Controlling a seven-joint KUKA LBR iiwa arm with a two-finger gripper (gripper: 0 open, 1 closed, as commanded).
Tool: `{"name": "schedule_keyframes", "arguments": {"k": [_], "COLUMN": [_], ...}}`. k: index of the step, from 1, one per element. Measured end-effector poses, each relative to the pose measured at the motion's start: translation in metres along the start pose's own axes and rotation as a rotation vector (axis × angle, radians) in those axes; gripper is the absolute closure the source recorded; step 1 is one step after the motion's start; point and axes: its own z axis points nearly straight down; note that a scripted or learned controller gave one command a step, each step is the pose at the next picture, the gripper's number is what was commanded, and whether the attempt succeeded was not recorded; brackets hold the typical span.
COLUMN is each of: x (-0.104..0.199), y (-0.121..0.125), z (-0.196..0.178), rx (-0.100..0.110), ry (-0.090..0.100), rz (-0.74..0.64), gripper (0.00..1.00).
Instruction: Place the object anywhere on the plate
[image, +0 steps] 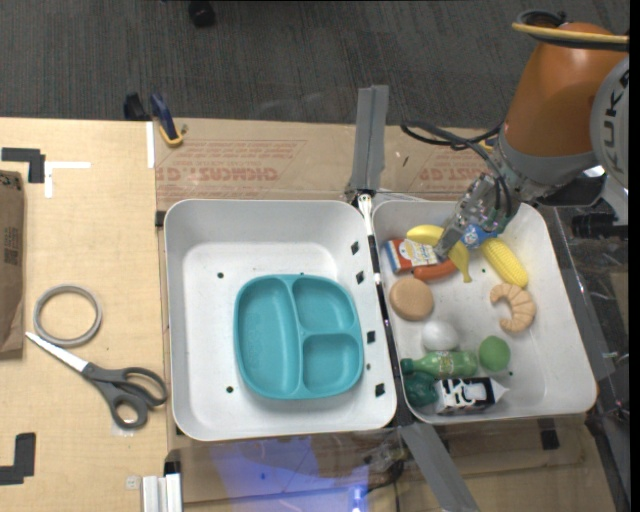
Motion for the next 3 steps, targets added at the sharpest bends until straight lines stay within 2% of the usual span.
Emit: {"name": "schedule_keyframes", "arguments": {"k": [1,2,3], "x": [0.066,0.137,0.137], "y": [0.031,0.102,0.102], "z": [0.034,0.034,0.034], "rx": [0.0,-0.001,-0.001], "ry": [0.002,0.003,0.002], "rz": [-0.141,-0.332,-0.332], "gripper": [1.0,1.0,0.0]}}
